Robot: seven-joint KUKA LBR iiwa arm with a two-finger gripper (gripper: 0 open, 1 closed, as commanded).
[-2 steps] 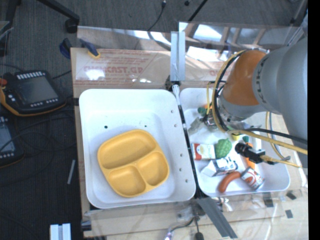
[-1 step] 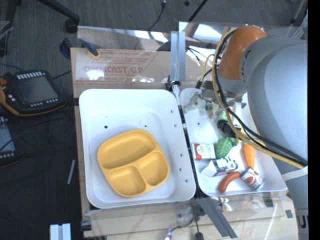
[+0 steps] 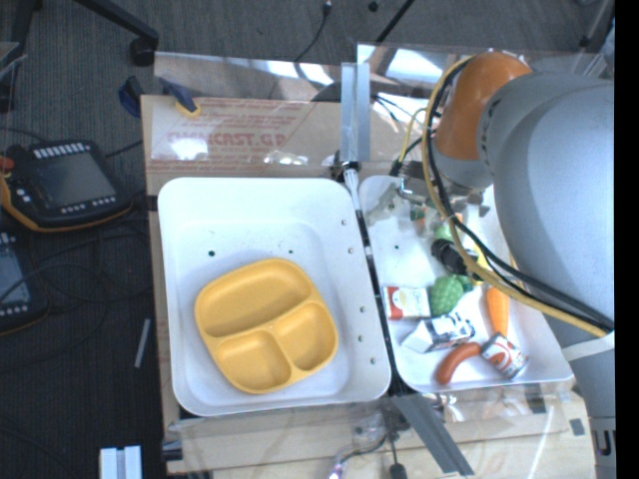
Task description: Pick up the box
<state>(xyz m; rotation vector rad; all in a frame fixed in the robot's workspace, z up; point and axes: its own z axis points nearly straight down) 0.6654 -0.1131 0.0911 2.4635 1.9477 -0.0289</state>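
Note:
The box [image 3: 404, 300], a small red and white carton, lies flat in the right bin [image 3: 544, 367], close to its left wall. A second small white and blue carton [image 3: 445, 329] lies just in front of it. The grey arm with its orange band [image 3: 477, 103] comes in from the right and hangs over the far half of this bin. The gripper [image 3: 427, 206] is low over the bin's far end, behind the box and apart from it. Cables and the wrist hide most of it.
Around the box in the right bin are a green broccoli [image 3: 448, 292], an orange carrot [image 3: 496, 313], a red sausage [image 3: 456, 361] and a can [image 3: 503, 355]. The left bin [image 3: 200, 218] holds a yellow divided plate [image 3: 265, 323]. The arm's bulk covers the right bin's right side.

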